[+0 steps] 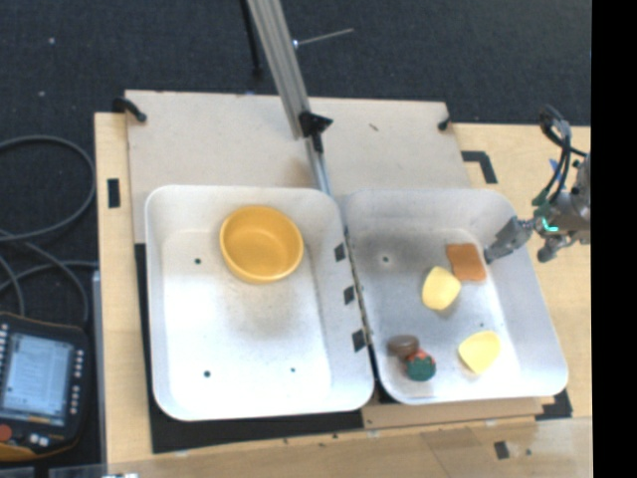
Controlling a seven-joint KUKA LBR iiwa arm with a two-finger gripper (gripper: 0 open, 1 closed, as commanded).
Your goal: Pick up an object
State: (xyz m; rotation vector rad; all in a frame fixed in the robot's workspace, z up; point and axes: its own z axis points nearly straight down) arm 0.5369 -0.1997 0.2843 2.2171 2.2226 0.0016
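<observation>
The right bin (518,297) holds several small things: an orange-brown block (466,263), a pale yellow lump (441,289) touching its lower left corner, a yellow wedge (480,352) near the front, a brown disc (402,346), and a green and red piece (421,366) just below the disc. My gripper (526,244) hangs over the bin's right rim, to the right of the orange-brown block. It is open, its fingers spread wide, and nothing sits between them.
A yellow bowl (262,243) sits at the back of the left bin (179,366). A slanted metal rail (284,63) comes down to the gap between the bins. A pendant screen (35,381) and cables lie off the bench at left.
</observation>
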